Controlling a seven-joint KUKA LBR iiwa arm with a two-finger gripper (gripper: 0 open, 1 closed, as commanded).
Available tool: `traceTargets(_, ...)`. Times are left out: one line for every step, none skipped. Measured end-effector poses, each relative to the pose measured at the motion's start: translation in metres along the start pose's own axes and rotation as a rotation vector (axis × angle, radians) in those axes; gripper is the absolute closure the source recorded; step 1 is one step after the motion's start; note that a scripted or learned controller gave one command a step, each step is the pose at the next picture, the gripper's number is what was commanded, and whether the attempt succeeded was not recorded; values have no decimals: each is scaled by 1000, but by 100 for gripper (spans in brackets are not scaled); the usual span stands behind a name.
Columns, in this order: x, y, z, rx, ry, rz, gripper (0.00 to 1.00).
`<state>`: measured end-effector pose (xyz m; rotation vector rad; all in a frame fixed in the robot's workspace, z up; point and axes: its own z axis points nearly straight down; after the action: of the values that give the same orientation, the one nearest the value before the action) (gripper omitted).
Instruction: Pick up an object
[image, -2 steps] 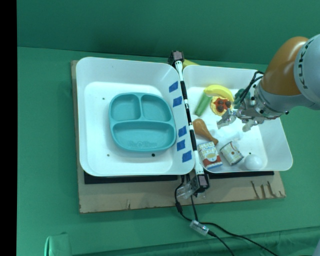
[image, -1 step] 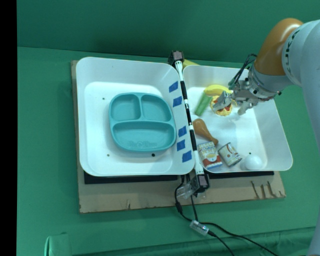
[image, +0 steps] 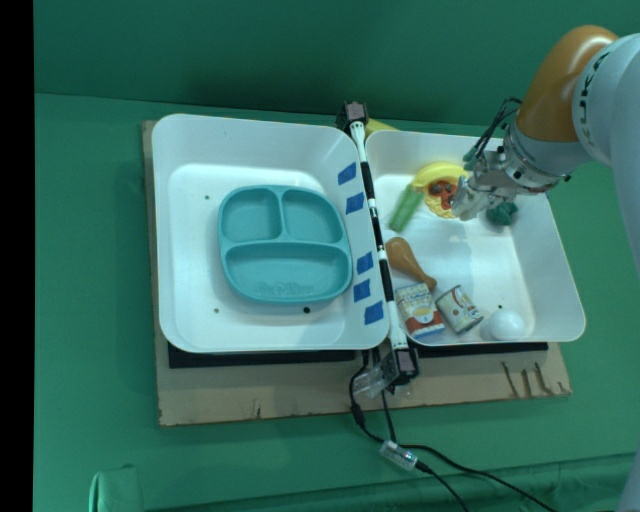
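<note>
My gripper (image: 478, 203) hovers beside the yellow toy (image: 437, 187); its state I cannot tell. The toy seems light and stiff, best held across its rim.

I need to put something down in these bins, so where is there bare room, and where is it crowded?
Left bin: bare floor rings the teal divided plate, widest along its left wall. Right bin: open floor in the middle and right, between the drumstick and right wall. Crowded: the gripper by the pizza toy and green stick; the carton, can and white egg along the front.
</note>
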<state>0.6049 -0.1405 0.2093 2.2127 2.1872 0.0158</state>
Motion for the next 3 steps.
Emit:
traceTargets(0,0,0,1,0,0,0)
traceTargets(-32,24,16,3,33,-17,0)
traceTargets(-38,27,-2,-13,16,-11,100)
